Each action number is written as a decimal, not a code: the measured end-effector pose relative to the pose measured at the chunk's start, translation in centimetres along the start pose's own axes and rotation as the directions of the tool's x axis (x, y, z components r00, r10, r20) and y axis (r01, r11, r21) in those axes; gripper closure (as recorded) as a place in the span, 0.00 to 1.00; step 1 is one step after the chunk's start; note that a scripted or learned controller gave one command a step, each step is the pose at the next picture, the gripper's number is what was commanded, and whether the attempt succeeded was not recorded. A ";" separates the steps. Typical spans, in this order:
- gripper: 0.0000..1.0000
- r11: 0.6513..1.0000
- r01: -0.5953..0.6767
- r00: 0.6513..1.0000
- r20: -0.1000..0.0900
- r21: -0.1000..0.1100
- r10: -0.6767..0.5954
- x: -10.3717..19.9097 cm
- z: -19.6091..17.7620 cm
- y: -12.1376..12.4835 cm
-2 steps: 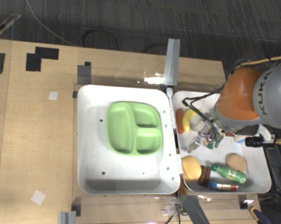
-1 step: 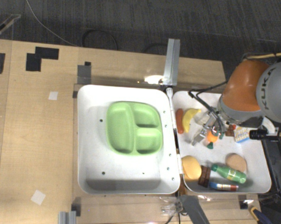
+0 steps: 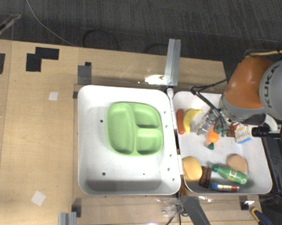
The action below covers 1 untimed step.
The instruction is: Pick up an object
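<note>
Carrot (image 3: 211,138), a small orange toy with a green top, lies in the right bin (image 3: 264,182) with its long axis running roughly up and down the camera view, green end toward the far rim, orange tip toward the near one. The tool (image 3: 211,123) hangs right over that green end, a tangle of grey metal and cables. Whether it is open or closed, or touching the carrot, cannot be made out.

Beside it to the left sit a red sausage-like piece (image 3: 180,121) and a yellow banana-like piece (image 3: 192,119), both close against the bin's left wall. To the right a small carton (image 3: 242,133) with blue and red print is partly covered by the arm (image 3: 254,89); its writing is too small to read. On the arm's grey housing the letters "KU" show at the frame edge, the rest cut off.

Along the near side lie a round tan bun (image 3: 192,168), a green bottle (image 3: 229,174) on its side pointing left to right, a brown piece (image 3: 205,177), a blue and red marker (image 3: 224,187) and a tan oval (image 3: 237,163).

The left bin (image 3: 89,177) on the counter (image 3: 32,142) holds a green divided tray (image 3: 133,128) with 3 compartments.
</note>
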<state>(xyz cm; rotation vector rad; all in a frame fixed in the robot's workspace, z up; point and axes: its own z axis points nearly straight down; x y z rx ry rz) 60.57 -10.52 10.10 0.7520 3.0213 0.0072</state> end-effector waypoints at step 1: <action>1.00 0.997 0.072 0.997 -0.014 0.003 -0.072 -3.6 -8.6 6.0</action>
